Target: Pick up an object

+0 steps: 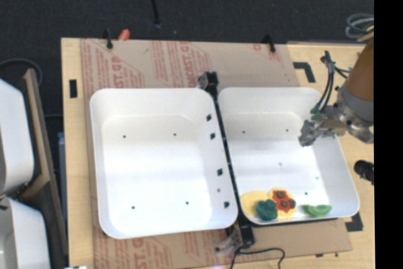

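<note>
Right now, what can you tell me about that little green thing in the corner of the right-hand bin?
The green object is small, elongated and slightly curved, bright green, like a soft or plastic toy; what it is exactly is too blurred to tell. It lies flat on the floor of the right bin, near its front right corner, close to the front wall. It sits apart from the yellow, teal and orange items beside it. The gripper is well away from it.

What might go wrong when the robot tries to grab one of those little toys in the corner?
1. The small yellow, teal, orange and green toys are bunched together against the near wall of the right-hand shallow white bin, so the gripper might bump the wall or nudge a neighbour.
2. The gripper sits near the bin's far right side, away from the toys, so a slightly off reach could close on nothing.
</note>
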{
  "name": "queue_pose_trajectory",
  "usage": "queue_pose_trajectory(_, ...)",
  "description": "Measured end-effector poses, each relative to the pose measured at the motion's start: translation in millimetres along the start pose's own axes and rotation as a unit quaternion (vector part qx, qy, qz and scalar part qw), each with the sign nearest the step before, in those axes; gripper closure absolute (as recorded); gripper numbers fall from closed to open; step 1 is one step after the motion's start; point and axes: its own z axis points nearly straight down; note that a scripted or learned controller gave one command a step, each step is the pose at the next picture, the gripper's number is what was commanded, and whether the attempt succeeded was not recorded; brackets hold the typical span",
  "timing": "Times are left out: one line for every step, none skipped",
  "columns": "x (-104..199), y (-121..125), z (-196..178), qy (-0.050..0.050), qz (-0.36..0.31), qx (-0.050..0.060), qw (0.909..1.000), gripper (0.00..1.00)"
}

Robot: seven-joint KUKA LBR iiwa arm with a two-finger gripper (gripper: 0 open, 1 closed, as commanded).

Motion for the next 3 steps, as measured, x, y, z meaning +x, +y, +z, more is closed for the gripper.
queue_pose_trajectory(-0.8,1.0,-47.4,0.0,0.0,0.0,1.0,1.0)
queue_pose_trajectory(47.4,20.7,-33.0,0.001,-0.002,0.003,1.0,1.0)
queue_pose_trajectory(97.3,37.4,-20.7,0.001,-0.002,0.003,1.0,1.0)
